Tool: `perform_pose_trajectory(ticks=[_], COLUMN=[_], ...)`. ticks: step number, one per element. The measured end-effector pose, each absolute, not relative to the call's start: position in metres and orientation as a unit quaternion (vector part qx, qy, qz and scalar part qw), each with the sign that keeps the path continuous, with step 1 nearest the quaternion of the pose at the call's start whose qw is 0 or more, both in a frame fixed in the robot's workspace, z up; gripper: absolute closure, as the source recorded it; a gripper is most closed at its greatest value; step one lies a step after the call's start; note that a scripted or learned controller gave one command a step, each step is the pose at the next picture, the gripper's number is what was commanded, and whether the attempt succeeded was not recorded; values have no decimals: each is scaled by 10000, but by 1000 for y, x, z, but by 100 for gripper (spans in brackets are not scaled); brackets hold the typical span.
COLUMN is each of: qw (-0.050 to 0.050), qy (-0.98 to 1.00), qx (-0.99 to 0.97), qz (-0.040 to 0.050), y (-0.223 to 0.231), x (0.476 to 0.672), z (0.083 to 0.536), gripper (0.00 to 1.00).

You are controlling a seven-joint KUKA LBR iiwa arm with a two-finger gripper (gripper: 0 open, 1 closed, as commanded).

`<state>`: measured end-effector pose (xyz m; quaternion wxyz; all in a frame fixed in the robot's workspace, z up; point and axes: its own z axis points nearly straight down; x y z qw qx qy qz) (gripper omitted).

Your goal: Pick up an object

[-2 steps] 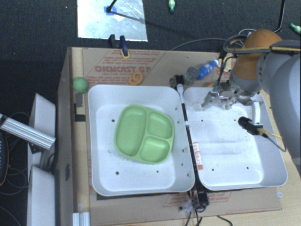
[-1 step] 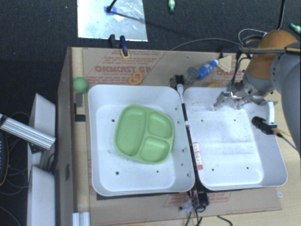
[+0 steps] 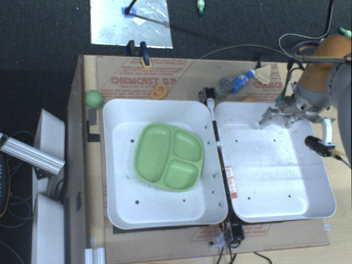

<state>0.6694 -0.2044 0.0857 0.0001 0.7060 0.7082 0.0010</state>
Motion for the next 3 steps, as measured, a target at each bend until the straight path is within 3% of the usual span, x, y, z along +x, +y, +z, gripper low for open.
perform_pose_trajectory(ticks=[1, 2, 3], qw=[32, 35, 21], qy=[7091, 7085, 7083], qx=[7051, 7057, 7059], qz=[19, 17, 9], y=[-205, -206, -206], x=[671, 670, 669], z=[97, 197, 196], gripper=[100, 100, 0])
